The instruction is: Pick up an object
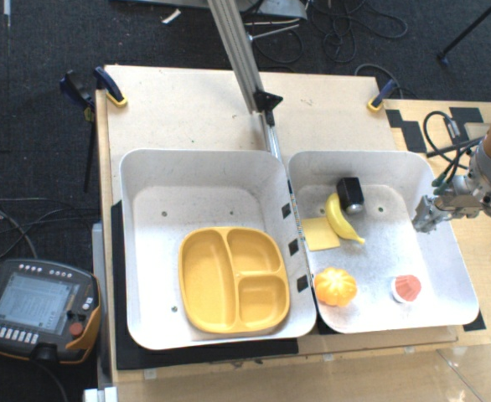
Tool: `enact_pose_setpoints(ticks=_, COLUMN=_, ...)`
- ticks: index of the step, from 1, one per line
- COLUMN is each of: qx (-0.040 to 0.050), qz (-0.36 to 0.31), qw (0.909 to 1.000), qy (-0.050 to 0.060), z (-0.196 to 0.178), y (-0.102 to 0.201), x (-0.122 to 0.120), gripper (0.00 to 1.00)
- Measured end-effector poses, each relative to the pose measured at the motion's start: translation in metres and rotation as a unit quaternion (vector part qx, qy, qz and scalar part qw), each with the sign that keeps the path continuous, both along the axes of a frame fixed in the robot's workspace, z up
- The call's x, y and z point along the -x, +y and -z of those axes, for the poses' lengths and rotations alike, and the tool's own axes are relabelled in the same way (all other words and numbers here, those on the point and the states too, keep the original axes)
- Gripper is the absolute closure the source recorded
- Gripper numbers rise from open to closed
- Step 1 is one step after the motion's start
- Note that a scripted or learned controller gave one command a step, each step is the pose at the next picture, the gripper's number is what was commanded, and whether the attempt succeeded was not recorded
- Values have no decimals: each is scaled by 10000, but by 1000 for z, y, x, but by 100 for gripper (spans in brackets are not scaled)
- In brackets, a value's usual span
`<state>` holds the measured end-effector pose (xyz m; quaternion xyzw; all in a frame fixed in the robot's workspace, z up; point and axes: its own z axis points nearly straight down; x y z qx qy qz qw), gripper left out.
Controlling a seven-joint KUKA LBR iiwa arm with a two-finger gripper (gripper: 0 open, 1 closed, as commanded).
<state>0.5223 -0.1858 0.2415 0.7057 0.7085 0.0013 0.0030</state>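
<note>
You're looking at the right bin [447,249], where four small things are sitting as candidates for the pick. The banana [343,219] is lying near the bin's middle, curving down toward the front, its upper end just beside a black block [350,194] that is sitting right behind it. A flat pale yellow square [319,234] is lying against the banana's left side, close to the wall the two bins share. Nearer the front, an orange pumpkin-shaped toy [335,286] is resting by the bin's left front corner, and a small red piece [406,288] is lying well to its right, close to the front rim.

Your gripper [426,216] is hanging over the right edge of that same bin, apart from every one of those things, with nothing showing between its fingers. At this angle you cannot tell whether it is spread or closed. The arm [488,170] is reaching in from the right side, cables looping behind it.

Over in the left bin [145,182], a yellow divided plate [233,279] with three sections is sitting toward the front. Both bins are resting on a pale wooden bench [195,107], with a metal pole [239,44] slanting up from between them. Yellow clamps [111,90] are gripping the bench's back corners, and a handheld control pad [36,308] is lying on the dark floor at the left.
</note>
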Motion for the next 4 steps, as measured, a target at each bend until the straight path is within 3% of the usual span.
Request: enact_pose_setpoints(ticks=4, qx=-23, qz=-20, qw=10000, qy=17, z=-11, y=213, x=-79, gripper=100)
